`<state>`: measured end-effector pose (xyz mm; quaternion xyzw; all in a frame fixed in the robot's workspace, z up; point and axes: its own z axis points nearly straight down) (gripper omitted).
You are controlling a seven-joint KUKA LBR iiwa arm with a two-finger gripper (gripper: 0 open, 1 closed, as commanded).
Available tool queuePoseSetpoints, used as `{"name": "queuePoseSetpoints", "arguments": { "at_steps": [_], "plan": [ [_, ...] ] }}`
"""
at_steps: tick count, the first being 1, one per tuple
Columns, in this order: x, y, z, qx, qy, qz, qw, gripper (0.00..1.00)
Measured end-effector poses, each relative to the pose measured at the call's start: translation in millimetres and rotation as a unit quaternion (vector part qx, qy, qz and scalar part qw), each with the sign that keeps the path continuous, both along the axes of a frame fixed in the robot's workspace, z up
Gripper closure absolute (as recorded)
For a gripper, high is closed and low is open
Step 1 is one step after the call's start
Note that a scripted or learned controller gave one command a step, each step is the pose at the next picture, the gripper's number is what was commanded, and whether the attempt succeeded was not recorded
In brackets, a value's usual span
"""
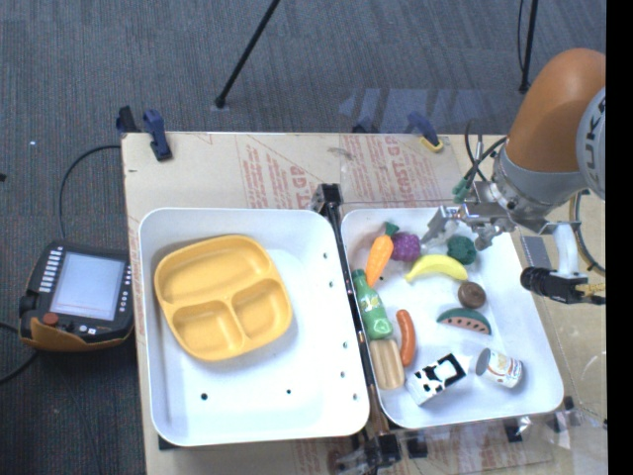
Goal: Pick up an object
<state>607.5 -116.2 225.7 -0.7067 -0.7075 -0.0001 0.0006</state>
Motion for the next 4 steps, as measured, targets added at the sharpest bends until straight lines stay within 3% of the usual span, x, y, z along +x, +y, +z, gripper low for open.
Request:
{"name": "queuePoseSetpoints", "arguments": {
  "at_steps": [1,2,3,4],
  "plan": [
    [19.9,13.0,-140.8,-0.0012,0.003,-0.049,0.9988,0.00],
    [-56.4,20.2,-139.9,0.0006,0.004,-0.091,0.9958,0.00],
    [-56.5,18.9,-131.0,0.0019,0.005,-0.096,0.9953,1.00],
    [-68.6,77.9,15.0,0.0016,-0.003,-0.152,0.9884,1.00]
  ]
}}
